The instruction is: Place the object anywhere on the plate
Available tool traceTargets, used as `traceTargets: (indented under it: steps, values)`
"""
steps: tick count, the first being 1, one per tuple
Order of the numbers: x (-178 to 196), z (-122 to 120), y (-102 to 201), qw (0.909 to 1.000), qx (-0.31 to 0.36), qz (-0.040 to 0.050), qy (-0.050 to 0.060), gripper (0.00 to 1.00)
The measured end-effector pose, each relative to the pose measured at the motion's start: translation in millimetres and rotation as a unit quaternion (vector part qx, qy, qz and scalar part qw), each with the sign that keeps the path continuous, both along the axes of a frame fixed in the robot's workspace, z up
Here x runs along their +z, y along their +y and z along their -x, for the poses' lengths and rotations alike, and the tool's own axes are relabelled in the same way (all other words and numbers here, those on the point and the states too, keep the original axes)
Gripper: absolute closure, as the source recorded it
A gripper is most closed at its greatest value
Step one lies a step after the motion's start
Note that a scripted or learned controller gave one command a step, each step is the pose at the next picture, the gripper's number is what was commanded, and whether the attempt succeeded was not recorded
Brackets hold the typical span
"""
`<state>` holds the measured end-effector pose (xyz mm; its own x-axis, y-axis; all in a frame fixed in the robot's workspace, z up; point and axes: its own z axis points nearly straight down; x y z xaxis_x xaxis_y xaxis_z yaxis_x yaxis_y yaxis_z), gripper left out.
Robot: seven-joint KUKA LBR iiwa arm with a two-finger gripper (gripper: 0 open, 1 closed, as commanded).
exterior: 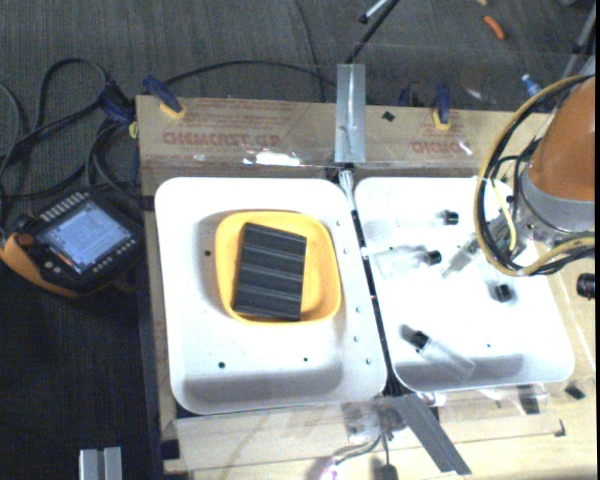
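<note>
along the near edge of the worktop point(280, 433) a grey metal strip point(435, 438) lies at a slant below the seam between the two bins, with a thin cable point(345, 458) curling beside it.

just beyond, the left bin point(195, 358) holds a yellow plate point(325, 268) set a little back from its middle. the dark ribbed block point(272, 270) lies flat on that plate, slightly turned, its long side running away from the camera; it sits fully inside the plate's rim and nothing touches it.

the right bin point(540, 343) sits side by side with the left one, their inner edges touching. on its white floor lie several small clear pieces with black ends point(417, 339), scattered well apart from one another.

my arm point(570, 158) comes in over the far right part of that bin, the orange band at the top and the grey wrist below it, wrapped in yellow and black cables point(510, 238). my jaws are lost under the wrist and the cables, so i cannot tell whether they are apart or closed, and i see nothing between them.

off the worktop to the left, a handheld pendant point(75, 240) with a lit blue screen rests on the dark floor point(40, 388), black cables looping behind it. at the far side a cardboard wall point(240, 138) with clamps stands behind the bins, a metal post point(351, 113) rising at its middle.
</note>
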<state>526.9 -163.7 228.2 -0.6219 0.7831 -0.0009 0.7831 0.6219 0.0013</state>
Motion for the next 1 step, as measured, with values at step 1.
traceTargets:
  steps: [1]
  values:
    - [0.0, 0.0, 0.0, 1.0000, 0.000, 0.0000, 0.000, 0.00]
